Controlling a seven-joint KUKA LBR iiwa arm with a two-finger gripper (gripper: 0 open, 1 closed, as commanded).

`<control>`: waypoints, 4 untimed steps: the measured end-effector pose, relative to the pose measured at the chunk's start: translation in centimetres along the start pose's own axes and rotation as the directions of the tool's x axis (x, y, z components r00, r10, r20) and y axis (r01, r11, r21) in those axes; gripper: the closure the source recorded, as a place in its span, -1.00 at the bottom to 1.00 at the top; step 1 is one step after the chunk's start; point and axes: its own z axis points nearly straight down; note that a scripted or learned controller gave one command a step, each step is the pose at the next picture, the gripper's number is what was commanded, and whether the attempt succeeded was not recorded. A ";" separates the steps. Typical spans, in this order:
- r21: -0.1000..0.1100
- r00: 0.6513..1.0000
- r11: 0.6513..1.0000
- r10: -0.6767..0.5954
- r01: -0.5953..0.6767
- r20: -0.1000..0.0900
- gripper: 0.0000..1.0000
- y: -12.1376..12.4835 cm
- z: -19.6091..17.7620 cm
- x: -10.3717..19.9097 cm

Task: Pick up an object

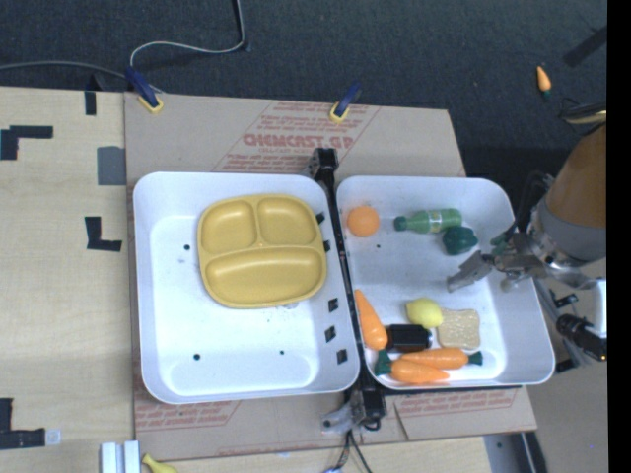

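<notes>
The right bin holds several toy foods. An orange ball lies at its far left, with a green bottle and a dark green piece beside it. Near the front lie a carrot, a yellow lemon, a bread slice, a black piece and a second carrot. My gripper hangs over the right side of this bin, just right of the dark green piece and above the bread. Its fingers are spread open with nothing between them.
The left bin holds a yellow divided plate. Both bins rest on a cardboard sheet. A black clip sits where the two bins meet at the back. Cables run over the dark floor behind.
</notes>
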 end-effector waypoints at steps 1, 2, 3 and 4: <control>-0.003 1.000 1.000 -0.001 0.001 0.000 -1.00 2.5 9.9 5.3; -0.005 1.000 1.000 0.000 0.000 0.002 1.00 2.5 8.9 5.2; -0.003 1.000 1.000 -0.001 0.001 0.001 1.00 1.4 -4.1 12.1; -0.001 1.000 1.000 -0.001 0.001 0.001 -1.00 1.4 -4.0 12.1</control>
